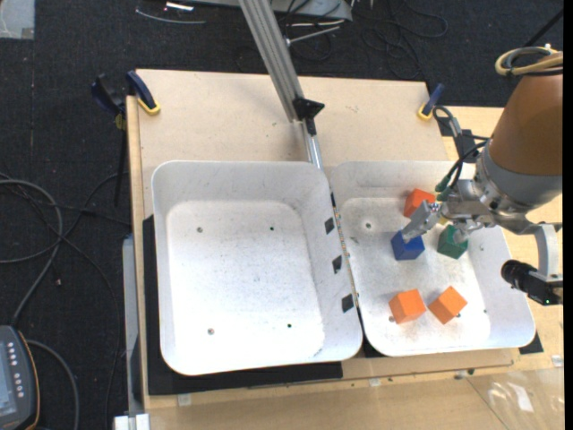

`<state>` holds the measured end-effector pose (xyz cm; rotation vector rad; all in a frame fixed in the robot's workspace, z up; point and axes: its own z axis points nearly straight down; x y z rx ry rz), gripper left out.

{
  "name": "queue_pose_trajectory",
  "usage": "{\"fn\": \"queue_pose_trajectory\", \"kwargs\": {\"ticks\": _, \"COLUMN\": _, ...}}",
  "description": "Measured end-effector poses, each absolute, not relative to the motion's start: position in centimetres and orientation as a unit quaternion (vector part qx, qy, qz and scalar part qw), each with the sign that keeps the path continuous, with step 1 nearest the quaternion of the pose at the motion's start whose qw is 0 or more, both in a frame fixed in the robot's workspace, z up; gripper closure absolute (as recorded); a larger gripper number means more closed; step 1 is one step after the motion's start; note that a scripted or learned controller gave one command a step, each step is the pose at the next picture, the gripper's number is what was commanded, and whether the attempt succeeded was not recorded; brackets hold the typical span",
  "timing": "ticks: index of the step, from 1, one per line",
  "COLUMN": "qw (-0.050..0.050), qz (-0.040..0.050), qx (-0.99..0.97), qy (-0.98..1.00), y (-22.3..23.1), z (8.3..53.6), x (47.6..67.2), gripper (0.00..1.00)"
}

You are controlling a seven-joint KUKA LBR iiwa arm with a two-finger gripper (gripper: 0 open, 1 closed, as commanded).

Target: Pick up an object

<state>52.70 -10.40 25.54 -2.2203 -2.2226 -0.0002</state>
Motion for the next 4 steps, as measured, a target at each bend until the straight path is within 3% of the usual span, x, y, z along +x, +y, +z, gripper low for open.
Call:
{"fn": "queue_pose_trajectory", "kwargs": {"ticks": 1, "qw": 0.002, "qz": 0.0020, "qx": -0.707, "qy": -0.707, "y": -12.1, "z": 9.5, "x": 55.4, "gripper": 0.00}}
{"fn": "queue_pose_trajectory", "kwargs": {"ticks": 2, "qw": -0.002, "qz": -0.0004, "qx": -0.707, "qy": -0.707, "y": -15.6, "z": 9.6, "x": 60.2, "gripper": 0.00}}
{"fn": "queue_pose_trajectory", "kwargs": {"ticks": 3, "qw": -0.002, "qz": -0.0017, "qx": -0.707, "qy": -0.707, "y": -15.4, "z": 10.7, "x": 60.2, "gripper": 1.00}}
{"fn": "queue_pose_trajectory", "kwargs": {"ticks": 4, "qw": -0.002, "qz": -0.0041, "qx": -0.703, "qy": -0.711, "y": -6.6, "z": 20.0, "x": 61.7, "gripper": 1.00}}
